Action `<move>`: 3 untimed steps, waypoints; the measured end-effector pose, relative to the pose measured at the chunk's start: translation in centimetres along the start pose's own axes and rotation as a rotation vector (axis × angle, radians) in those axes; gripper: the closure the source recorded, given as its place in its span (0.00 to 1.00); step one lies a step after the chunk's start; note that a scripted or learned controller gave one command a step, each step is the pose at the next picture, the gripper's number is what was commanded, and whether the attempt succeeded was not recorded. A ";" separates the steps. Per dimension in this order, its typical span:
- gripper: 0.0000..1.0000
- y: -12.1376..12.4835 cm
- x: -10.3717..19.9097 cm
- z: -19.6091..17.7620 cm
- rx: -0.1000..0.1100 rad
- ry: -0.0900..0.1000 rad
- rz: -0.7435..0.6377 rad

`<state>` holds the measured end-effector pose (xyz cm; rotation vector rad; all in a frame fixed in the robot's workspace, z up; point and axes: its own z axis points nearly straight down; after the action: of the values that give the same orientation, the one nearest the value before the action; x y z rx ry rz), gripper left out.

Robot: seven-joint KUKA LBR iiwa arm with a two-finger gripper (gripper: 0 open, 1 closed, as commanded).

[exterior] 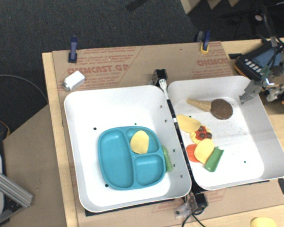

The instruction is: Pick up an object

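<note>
As the bench was viewed from its near edge, a yellow rounded object (263,222) lay on the bare wood at the lower right, outside both bins. Just beyond it, the right bin (257,169) held a cluster of toy foods near its left wall: a green cylindrical piece (213,159) lay tilted at the near end, touching a yellow piece (203,150), with an orange-red slice (192,153) beside it and small red pieces (203,134) just behind. A flat yellow item (187,123) lay farther back in the same cluster. Beyond that, a toy ice-cream cone (212,106) with a brown scoop lay on its side, apart from the cluster.

In the left bin (84,141), a teal divided tray (117,160) sat in the nearer half. A yellow oval piece (140,142) rested in the tray's upper right compartment. A thin green item (167,159) lay against the tray's right edge.

The gripper (247,93) stood at the far right rim of the right bin, well apart from the cone and the food cluster. Nothing was seen between its fingers; how far apart they stood could not be told.

On the cardboard behind the left bin lay a small white block (74,80). Two blue clamps (73,49) held the far edge.
</note>
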<state>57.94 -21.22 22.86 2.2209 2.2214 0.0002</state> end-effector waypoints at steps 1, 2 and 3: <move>0.00 -6.1 -0.3 -17.4 -0.019 -0.008 0.001; 0.00 -8.6 9.3 -1.8 0.018 0.009 -0.008; 1.00 -8.3 8.6 -3.7 -0.003 -0.001 -0.001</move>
<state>49.68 -12.59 26.59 2.2180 2.2197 0.0023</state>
